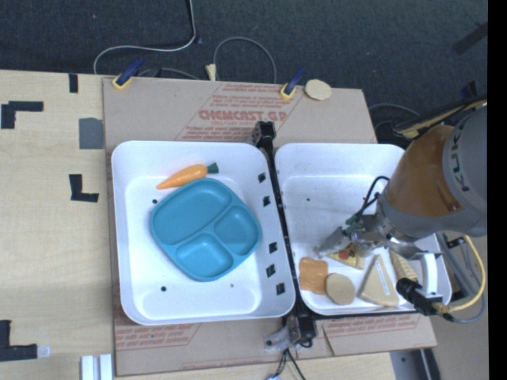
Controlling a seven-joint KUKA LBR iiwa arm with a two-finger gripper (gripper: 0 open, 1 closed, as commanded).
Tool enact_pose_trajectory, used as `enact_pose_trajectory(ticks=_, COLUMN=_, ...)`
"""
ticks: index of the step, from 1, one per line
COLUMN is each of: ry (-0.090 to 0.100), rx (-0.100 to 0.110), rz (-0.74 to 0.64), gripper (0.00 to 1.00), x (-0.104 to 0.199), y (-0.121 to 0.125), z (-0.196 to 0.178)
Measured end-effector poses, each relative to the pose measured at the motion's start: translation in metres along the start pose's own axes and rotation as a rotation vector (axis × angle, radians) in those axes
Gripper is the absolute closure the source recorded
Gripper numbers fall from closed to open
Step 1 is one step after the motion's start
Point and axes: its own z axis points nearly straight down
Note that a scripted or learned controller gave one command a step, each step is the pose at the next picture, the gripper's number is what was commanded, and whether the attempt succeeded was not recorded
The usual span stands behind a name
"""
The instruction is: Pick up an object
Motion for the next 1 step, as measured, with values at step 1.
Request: enact_pose_trajectory(ticks=1, ry=0.009, rx=-0.004, rz=-0.003, gripper=0.00, x=-0.0388, y=0.0182, z=0.0223)
